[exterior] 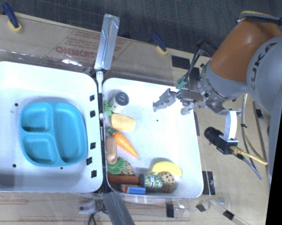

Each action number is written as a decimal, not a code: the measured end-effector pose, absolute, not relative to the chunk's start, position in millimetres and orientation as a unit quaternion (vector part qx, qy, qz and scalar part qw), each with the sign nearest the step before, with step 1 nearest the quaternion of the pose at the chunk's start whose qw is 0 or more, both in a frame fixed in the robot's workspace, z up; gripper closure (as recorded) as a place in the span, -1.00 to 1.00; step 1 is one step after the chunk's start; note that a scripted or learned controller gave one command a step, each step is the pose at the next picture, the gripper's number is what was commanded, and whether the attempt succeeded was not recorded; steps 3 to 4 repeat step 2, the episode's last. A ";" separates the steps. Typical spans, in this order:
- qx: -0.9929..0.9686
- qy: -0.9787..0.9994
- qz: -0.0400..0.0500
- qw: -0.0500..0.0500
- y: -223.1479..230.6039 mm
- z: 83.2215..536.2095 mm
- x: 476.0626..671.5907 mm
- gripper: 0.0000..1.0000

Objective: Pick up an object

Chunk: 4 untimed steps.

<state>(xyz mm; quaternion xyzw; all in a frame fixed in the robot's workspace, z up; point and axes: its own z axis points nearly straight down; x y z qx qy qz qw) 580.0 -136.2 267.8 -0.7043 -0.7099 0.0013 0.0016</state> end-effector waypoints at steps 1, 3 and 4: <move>-0.698 -0.716 0.004 0.005 -104.8 95.7 587.9 -1.00; -0.664 -0.748 0.001 0.002 -93.1 90.8 557.4 -1.00; -0.664 -0.748 0.001 0.002 -93.1 90.8 557.4 -1.00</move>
